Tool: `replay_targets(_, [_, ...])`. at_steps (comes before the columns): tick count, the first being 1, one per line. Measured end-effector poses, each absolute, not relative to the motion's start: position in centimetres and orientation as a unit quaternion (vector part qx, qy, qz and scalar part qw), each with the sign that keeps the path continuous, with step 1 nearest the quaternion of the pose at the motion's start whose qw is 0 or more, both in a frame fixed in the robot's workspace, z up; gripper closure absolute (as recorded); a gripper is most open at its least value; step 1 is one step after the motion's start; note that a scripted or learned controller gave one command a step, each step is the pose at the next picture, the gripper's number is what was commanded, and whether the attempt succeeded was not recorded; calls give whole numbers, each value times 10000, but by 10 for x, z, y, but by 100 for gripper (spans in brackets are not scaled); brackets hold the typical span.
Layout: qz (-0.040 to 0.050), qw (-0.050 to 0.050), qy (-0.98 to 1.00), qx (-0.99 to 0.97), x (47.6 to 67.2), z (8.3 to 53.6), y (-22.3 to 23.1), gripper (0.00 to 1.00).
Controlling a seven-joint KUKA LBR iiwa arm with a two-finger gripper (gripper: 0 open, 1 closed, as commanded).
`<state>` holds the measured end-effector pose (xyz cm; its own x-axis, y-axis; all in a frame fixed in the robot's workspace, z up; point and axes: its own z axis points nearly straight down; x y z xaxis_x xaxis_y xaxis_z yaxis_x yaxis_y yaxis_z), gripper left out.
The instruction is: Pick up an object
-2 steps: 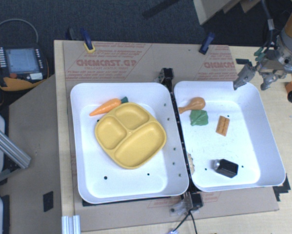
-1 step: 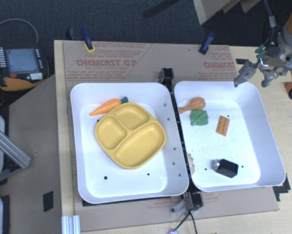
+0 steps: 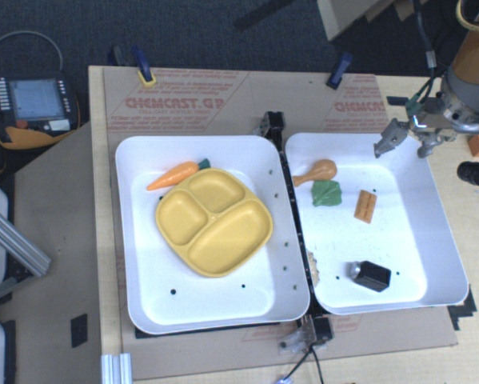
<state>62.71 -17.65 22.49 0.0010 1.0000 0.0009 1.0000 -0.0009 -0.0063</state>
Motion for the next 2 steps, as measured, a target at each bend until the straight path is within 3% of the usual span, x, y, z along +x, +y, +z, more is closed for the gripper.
replay_targets(1, [4, 8, -7074, -7068, 633, 181, -171, 0])
replay_targets(2, [20, 32, -7069, -7073, 627, 120, -175, 0])
